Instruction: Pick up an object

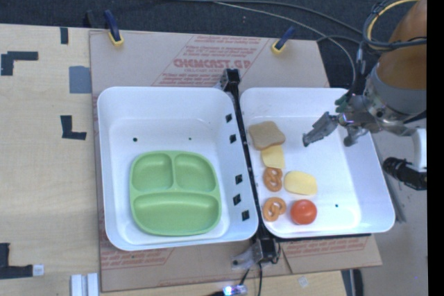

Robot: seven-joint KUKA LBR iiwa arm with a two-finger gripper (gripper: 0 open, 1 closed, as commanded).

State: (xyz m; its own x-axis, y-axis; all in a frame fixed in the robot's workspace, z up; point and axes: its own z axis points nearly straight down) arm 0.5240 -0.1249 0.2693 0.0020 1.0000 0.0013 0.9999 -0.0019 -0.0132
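Several toy foods lie in the right bin (361, 215): a brown bread slice (266, 134), a yellow piece (273, 157), two pretzels (272, 179) (274, 209), a pale yellow piece (300, 183) and a red tomato (303, 212). My gripper (334, 133) hangs above the right bin's upper right part, open, with nothing between its fingers. It is to the right of the bread slice and apart from all the foods.
The left bin (114, 114) holds a green divided plate (175, 193). A black divider (239, 149) runs between the bins. Two clamps (113, 31) (281, 44) hold the cardboard at the back. Cables cross the dark floor behind.
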